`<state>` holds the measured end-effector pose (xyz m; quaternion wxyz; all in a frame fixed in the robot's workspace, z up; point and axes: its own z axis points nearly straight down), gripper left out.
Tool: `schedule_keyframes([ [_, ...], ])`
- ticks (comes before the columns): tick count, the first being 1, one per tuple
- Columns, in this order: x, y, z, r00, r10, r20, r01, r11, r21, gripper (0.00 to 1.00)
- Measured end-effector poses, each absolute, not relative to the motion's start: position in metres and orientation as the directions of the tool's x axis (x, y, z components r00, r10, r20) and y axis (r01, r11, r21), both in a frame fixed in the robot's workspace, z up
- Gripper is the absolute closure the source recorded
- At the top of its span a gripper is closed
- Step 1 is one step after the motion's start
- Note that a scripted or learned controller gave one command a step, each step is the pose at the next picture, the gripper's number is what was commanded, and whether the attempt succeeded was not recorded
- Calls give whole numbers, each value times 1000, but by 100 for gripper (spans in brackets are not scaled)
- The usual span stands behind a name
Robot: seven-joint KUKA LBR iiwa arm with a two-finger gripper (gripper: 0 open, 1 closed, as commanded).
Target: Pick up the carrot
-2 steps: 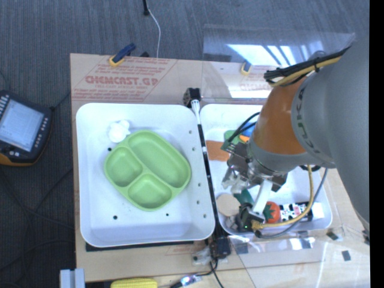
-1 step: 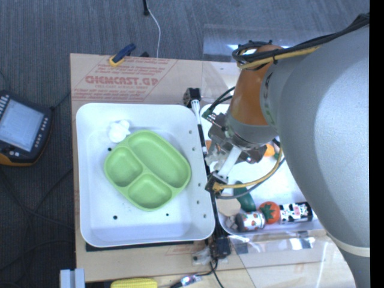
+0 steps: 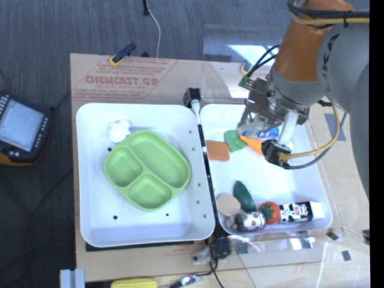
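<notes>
Dark grey carpet all round, brown table point(image 3: 90, 80) with red lettering, two white bins on top. Left bin point(image 3: 90, 221) holds a green divided plate point(image 3: 147, 170) and a small white object point(image 3: 118, 130) at its upper left corner, touching or just beside the plate rim. A handheld screen unit point(image 3: 21, 128) sits on the floor off to the left, a blue-yellow clamp point(image 3: 122, 53) on the table's top edge. Right bin point(image 3: 312, 185) is cluttered: carrot point(image 3: 251, 142) lies in the upper half, orange, tilted, with a green leafy piece point(image 3: 233, 140) touching its left end and an orange-brown flat slab point(image 3: 218, 151) just beside that. Along the bottom wall: a tan round disc point(image 3: 228, 205), a dark green oblong point(image 3: 243, 195), a small can point(image 3: 251, 221), a tomato-like red thing point(image 3: 270, 211), a black-and-white carton point(image 3: 302, 211), all packed close, well apart from the carrot. Arm comes in from the right; end effector point(image 3: 262, 129) sits directly above the carrot's right part, fingers down at it. Something blue shows between the fingers and the carrot. Cannot tell how far the fingers are spread or whether they actually pinch the carrot: wrist hardware and cables block the tips. A black cylindrical fitting point(image 3: 275, 152) on a yellow cable hangs just right of the carrot.
</notes>
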<state>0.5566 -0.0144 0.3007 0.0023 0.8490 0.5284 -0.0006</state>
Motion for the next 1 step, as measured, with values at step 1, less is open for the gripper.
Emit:
schedule_keyframes([
  [1,556,-13,298,441,898,-6,898,-441,-2,0],
])
